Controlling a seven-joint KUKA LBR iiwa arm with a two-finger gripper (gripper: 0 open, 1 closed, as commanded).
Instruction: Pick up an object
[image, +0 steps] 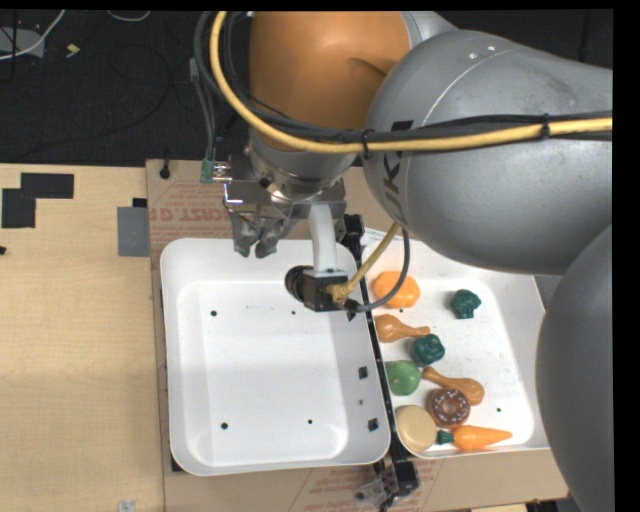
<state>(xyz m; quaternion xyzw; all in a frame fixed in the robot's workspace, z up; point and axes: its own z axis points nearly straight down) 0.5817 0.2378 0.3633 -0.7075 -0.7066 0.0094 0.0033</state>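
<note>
Right bin (520, 300) full of toy food (440, 380); end effector (257, 245) narrow, nothing between fingers, over left bin (200, 400).

The arm (480, 150) hides part of the right bin (520, 290).

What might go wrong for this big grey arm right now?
1. The two-finger gripper hangs over the left white bin's far rim while the toys sit in the right white bin; closing there would likely catch nothing.
2. The orange carrot, brown doughnut and cream ball crowd together, so a grab could nudge neighbours.
</note>
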